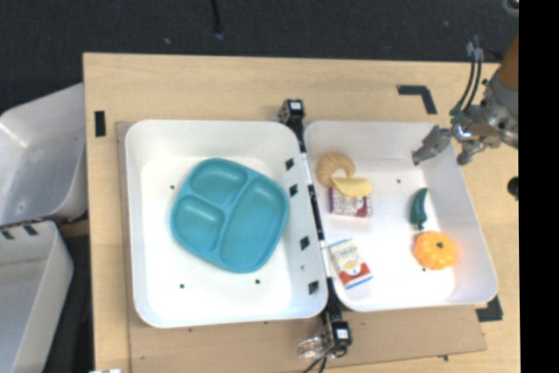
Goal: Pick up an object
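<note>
A dark floor surrounds the pale wooden tabletop (201, 87), which carries two shallow white bins side by side. The left bin (144, 275) holds a blue divided plate (230, 214). The right bin (472, 271) holds everything worth picking: a croissant (333, 164) touching a banana slice (353, 186), a small purple-and-white box (349, 204) just below them, a red-and-white carton (350, 264) near the divider, a dark green pepper (419, 207), and an orange pumpkin (434, 250) just beneath it.

The claw (446, 145) hangs over the far right part of the right bin, its two fingers spread apart with nothing between them.

The green pepper looks like the nearest candidate. To do this well, the claw should centre over it, turn so the fingers straddle its narrow width, and descend without nudging the pumpkin. Closing only once the fingers sit low around the body should keep it from slipping out.
</note>
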You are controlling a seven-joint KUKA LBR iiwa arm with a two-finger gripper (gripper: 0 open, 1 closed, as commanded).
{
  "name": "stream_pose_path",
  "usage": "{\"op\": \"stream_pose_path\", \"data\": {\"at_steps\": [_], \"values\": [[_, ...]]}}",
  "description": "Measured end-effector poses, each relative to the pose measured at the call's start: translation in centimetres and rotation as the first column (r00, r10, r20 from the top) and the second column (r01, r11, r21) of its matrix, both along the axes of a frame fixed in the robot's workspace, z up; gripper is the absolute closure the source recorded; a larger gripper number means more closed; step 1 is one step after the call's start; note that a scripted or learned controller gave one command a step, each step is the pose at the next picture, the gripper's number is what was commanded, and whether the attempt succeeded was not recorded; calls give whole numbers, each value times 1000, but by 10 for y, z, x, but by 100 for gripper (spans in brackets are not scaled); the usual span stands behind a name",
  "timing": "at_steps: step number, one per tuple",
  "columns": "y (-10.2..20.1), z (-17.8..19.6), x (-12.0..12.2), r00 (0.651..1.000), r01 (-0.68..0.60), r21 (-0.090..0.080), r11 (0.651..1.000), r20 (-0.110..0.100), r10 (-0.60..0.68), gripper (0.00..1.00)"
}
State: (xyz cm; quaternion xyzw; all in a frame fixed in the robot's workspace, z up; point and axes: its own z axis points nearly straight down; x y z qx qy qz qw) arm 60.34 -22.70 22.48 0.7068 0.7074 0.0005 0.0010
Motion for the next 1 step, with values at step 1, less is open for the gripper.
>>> {"op": "stream_pose_path", "data": {"at_steps": [1], "values": [[5,-50,-9,1000,1,0,1000,-4,-1,0]]}}
